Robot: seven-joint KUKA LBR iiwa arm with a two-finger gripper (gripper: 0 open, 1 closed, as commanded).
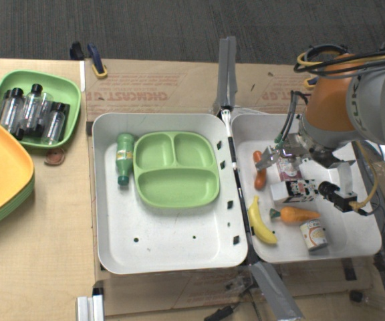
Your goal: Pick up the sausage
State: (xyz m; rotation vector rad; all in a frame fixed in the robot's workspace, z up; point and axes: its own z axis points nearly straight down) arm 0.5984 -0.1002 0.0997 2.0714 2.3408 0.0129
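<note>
Bench [39,273] holds two white bins [112,246]; end effector [278,158] grip state unclear over sausage [259,171].

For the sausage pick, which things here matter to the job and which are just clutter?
Job:
- sausage, at the right bin's left side
- gripper, just right of it
- right bin

Lying about:
- banana
- carrot
- can
- green divided plate
- green bottle
- left bin

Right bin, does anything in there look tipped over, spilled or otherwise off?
Nothing looks spilled or broken. In the right bin the small can lies on its side near the front, by the carrot and banana. The sausage lies by the left wall, with the pincer close beside it.
</note>
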